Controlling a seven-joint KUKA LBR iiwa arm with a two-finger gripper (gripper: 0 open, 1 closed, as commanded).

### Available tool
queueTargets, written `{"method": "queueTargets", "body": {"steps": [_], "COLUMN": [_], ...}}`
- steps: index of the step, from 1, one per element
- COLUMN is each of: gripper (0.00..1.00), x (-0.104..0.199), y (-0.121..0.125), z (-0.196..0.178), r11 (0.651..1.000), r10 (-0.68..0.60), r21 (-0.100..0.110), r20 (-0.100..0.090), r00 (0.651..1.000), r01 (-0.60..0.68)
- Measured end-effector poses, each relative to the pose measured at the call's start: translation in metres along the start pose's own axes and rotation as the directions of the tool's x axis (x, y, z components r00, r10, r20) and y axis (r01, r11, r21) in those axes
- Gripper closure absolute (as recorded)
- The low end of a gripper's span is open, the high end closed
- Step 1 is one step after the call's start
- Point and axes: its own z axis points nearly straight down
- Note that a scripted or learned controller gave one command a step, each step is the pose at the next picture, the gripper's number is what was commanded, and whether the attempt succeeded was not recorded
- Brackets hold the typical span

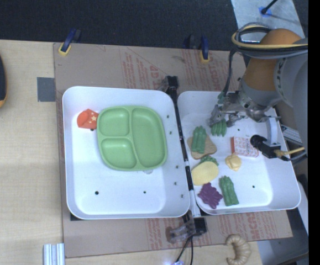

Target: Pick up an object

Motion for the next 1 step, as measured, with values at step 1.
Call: {"method": "queueTargets", "body": {"steps": [1], "gripper": [1.0], "x": [0.0565], "y": [-0.0261], "z": [-0.1219], "r11": [1.0], "r10": [-0.004], "r21": [-0.012], "r20": [-0.003], "r00": [1.0], "r01": [0.004]}}
